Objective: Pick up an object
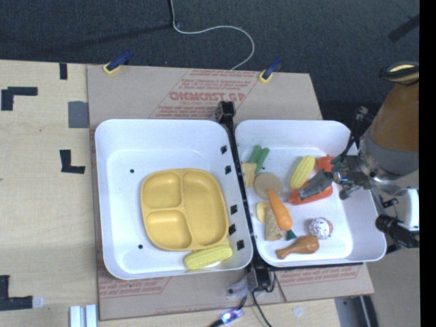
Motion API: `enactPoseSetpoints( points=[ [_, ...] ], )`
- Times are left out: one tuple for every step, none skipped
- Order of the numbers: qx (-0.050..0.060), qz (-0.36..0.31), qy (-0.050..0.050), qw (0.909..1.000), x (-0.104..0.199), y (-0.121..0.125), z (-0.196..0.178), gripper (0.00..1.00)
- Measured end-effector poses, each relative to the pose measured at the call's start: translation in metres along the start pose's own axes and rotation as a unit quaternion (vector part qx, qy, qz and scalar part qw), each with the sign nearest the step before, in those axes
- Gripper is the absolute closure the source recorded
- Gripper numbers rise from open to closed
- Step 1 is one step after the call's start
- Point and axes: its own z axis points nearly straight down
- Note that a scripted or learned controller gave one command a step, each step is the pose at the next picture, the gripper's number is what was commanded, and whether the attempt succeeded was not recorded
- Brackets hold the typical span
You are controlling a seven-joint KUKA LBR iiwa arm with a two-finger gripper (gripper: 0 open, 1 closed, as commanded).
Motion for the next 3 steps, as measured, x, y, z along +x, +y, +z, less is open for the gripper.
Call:
enactPoseSetpoints(
  points=[
    [-0.006, -0.002, -0.001, 1.0, 0.0, 0.003, -0.006, 0.0],
    [-0.003, -0.001, -0.001, 1.0, -0.006, -0.001, 0.056, 0.0],
    [-0.004, -0.001, -0.001, 1.0, -0.008, 0.0, 0.1, 0.0]
  ],
)
